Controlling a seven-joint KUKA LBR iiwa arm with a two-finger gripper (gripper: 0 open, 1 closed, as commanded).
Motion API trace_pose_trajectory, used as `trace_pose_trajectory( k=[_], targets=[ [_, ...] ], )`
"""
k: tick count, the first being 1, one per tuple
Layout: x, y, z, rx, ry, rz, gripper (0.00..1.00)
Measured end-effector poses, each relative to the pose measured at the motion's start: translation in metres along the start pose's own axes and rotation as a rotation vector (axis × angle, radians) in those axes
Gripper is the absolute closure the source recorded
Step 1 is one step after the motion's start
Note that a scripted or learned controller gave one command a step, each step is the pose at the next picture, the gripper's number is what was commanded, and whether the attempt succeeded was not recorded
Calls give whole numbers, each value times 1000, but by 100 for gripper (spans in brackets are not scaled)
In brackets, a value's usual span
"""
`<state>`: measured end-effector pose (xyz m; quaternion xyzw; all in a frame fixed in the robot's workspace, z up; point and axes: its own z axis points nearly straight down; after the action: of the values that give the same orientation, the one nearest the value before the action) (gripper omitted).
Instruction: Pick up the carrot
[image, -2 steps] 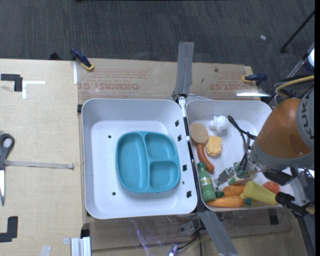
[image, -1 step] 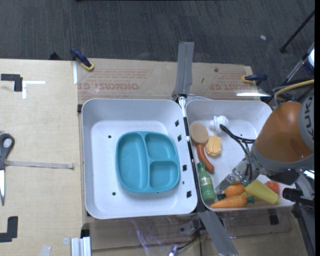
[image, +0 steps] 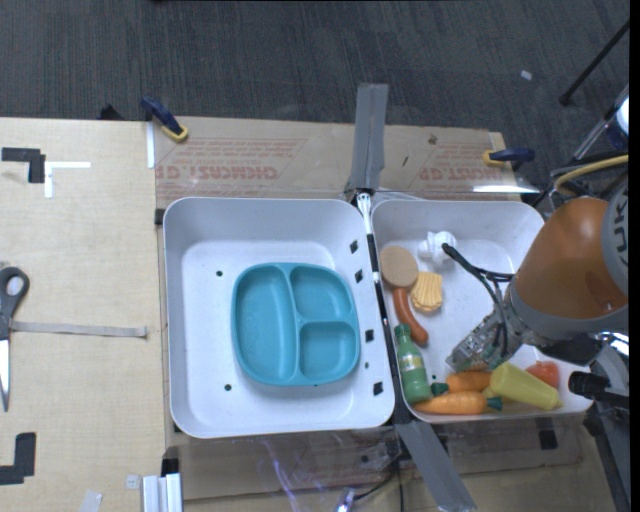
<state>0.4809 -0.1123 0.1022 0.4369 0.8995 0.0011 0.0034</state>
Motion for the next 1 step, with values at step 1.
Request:
trace_pose_trajectory(
  k=[1],
  targets=[
    [8, 4, -21, 4, 2, 432, 100]
  ],
)
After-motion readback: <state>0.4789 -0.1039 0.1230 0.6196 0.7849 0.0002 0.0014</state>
